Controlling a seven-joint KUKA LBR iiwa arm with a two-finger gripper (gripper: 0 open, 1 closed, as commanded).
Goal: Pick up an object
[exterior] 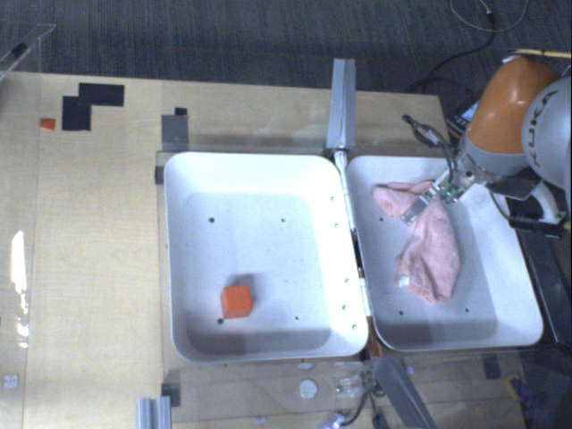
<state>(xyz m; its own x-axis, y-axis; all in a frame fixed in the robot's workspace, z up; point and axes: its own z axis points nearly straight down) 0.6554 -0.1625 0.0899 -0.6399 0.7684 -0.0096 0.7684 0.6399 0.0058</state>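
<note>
A pink cloth (433, 256) lies crumpled in the right bin (505, 315), stretching from the bin's upper left toward its middle. My gripper (422, 209) reaches in from the right and sits at the cloth's upper part, touching or just above the fabric. Whether it grips the cloth is hidden by the tool itself. A small orange cube (237, 301) rests on the floor of the left bin (268, 172), near its lower left, far from the gripper.
A metal divider post (340, 105) stands behind the seam between the two bins. Black and orange markers (88, 104) lie on the wooden bench at far left. Cables (438, 137) trail near the arm's orange band (509, 96).
</note>
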